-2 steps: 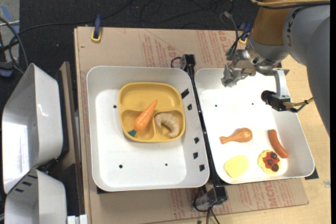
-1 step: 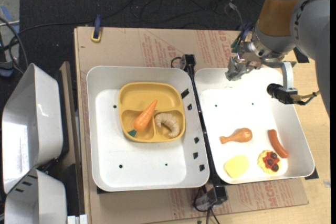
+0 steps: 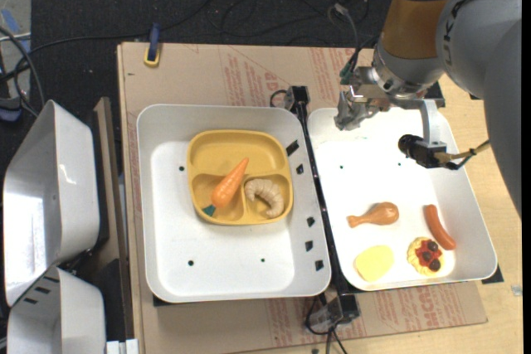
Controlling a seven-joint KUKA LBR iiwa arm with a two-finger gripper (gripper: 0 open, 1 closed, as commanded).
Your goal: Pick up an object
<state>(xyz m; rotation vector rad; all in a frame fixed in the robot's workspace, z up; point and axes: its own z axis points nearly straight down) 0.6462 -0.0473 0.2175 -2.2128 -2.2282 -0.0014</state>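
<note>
My gripper (image 3: 352, 111) hangs over the far left corner of the right bin (image 3: 390, 170), with nothing visibly held in it. In the near part of that bin lie a brown drumstick (image 3: 375, 216), a red sausage (image 3: 439, 226), a yellow disc (image 3: 374, 263) and a small round tart with red topping (image 3: 427, 255). All of these sit well toward the front of the gripper. The left bin (image 3: 166, 203) holds a yellow divided plate (image 3: 207, 149) carrying an orange carrot (image 3: 230, 182) and a pale shrimp (image 3: 267, 196).
A black fitting on a cable (image 3: 417, 148) hangs from the arm over the right bin's far side. The divider between the bins (image 3: 311, 178) carries black clips. A white tub (image 3: 46, 186) stands off the bench at the left. Cables lie behind the bench.
</note>
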